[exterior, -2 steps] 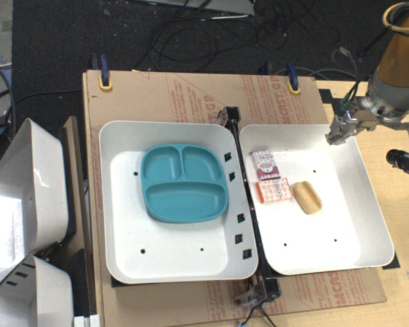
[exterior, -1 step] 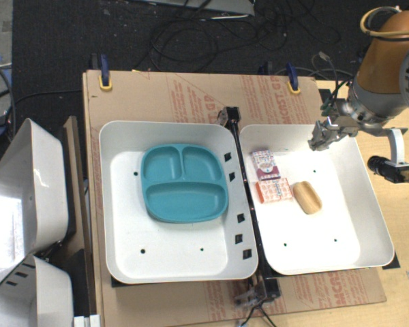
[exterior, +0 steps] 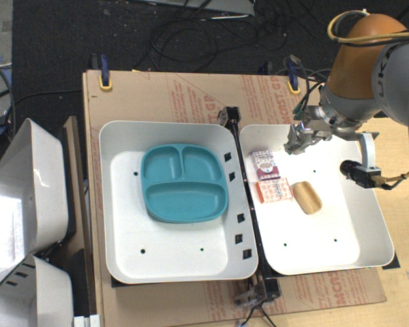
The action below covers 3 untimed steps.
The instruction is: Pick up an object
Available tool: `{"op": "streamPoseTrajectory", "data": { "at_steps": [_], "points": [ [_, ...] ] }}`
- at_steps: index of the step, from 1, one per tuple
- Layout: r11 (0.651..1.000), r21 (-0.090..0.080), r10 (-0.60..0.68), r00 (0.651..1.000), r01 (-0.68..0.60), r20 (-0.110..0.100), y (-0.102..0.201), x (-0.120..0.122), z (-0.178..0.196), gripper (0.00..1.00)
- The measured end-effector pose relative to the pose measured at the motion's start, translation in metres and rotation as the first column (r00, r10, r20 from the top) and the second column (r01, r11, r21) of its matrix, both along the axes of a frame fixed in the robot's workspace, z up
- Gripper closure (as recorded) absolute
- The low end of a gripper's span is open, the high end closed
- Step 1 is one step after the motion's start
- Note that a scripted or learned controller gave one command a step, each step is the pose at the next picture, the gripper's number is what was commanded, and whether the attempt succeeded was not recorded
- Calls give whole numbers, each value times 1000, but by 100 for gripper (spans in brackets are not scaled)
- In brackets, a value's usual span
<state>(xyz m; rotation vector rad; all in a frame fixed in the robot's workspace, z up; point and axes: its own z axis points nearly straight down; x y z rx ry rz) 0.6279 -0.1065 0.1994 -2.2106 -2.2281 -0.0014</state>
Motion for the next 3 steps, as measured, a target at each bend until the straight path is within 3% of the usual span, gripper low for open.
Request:
{"op": "streamPoseTrajectory", "data": {
  "at_steps": [3],
  "points": [
    [1000, 0, 1, 1000, -1, 3, 181, -15, 18, 100]
  ]
}}
